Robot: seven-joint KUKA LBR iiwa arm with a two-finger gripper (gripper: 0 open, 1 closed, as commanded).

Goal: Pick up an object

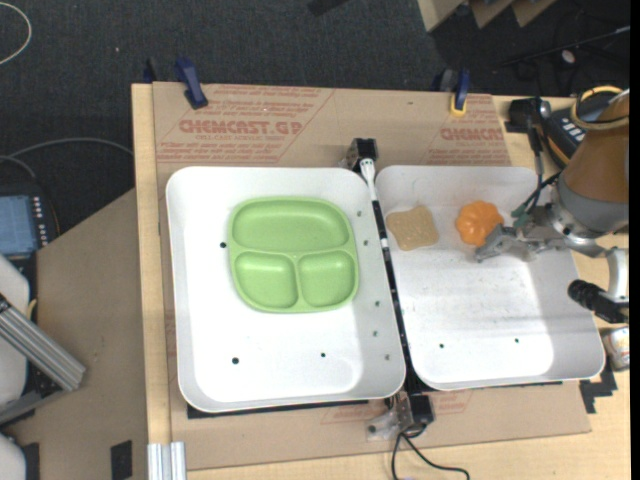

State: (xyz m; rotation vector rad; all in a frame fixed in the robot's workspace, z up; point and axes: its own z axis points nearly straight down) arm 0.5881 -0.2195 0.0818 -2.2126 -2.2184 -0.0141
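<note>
Seen from above the bench [250, 118], your arm [600, 168] reaches in from the right, its jaws [492, 248] low over the right bin [500, 338]. They sit just beside an orange lump [478, 221], possibly touching its lower right edge; you cannot tell from this angle whether they are parted or closed. A tan, flat piece [412, 228] lies near the lump, by the bin's left wall. In the left bin [200, 298] a green divided tray [293, 254] rests alone.
</note>
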